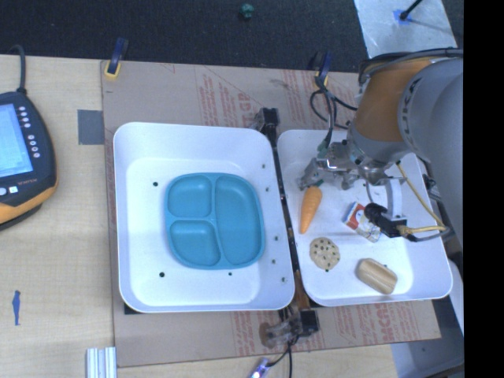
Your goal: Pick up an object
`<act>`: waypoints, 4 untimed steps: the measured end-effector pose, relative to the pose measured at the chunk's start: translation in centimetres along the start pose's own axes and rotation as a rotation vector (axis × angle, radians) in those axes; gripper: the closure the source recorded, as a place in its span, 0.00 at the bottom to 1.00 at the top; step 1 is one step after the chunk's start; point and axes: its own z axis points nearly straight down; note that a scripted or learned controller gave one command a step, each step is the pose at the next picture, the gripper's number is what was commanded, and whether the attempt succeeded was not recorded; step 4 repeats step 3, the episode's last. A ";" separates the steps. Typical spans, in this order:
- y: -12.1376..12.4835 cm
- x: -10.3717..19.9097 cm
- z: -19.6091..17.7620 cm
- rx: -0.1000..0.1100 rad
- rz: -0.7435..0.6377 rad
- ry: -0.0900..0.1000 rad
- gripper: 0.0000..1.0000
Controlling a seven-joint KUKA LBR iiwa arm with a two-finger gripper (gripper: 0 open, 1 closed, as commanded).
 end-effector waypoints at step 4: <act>-4.0 4.7 -11.4 -0.005 0.000 0.002 1.00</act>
